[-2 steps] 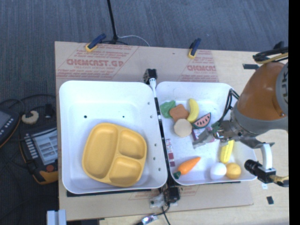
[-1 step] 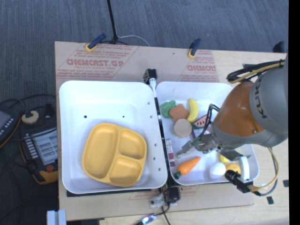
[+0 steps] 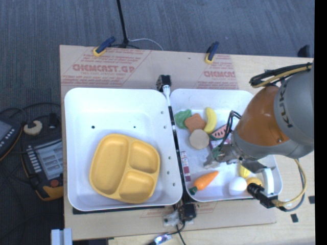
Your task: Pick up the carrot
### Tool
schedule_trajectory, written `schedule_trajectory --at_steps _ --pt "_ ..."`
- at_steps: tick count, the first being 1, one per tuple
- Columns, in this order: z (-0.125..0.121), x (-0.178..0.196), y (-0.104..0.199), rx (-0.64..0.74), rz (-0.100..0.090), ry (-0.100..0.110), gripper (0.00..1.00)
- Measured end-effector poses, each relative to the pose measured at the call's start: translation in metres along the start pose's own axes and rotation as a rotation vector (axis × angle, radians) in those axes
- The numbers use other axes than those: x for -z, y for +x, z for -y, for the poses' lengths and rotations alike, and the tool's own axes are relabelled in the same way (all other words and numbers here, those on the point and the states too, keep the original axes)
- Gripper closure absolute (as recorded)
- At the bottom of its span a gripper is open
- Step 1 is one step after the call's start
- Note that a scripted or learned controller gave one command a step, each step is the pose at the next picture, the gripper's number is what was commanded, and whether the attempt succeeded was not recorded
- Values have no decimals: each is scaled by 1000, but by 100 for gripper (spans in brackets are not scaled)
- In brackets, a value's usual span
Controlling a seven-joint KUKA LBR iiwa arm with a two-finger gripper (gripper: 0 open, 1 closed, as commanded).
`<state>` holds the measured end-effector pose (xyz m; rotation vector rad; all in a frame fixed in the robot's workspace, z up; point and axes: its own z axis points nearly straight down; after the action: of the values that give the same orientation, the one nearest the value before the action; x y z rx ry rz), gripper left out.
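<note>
The carrot [image 3: 205, 180], orange with a green top at its left end, lies flat near the front edge of the right bin [image 3: 225, 97]. My gripper [image 3: 215, 157] hangs low over that bin, just above and slightly right of the carrot and apart from it. The orange-banded wrist [image 3: 258, 121] rises behind it and hides the bin's right part. Nothing shows in the gripper's grasp.
The right bin also holds a green piece [image 3: 182, 118], a brown-orange piece [image 3: 194, 122], a banana [image 3: 210, 120], a watermelon slice [image 3: 219, 132], a beige disc [image 3: 199, 139], a white egg [image 3: 237, 186] and a yellow piece [image 3: 244, 171]. A yellow divided tray [image 3: 125, 167] lies in the left bin [image 3: 102, 106].
</note>
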<state>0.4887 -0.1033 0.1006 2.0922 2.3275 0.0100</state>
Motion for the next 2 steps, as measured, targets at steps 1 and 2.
schedule_trajectory --at_steps 1,2 --pt "1 8 1 0 -1 4 100" --pt "1 7 1 0 -1 5 0"
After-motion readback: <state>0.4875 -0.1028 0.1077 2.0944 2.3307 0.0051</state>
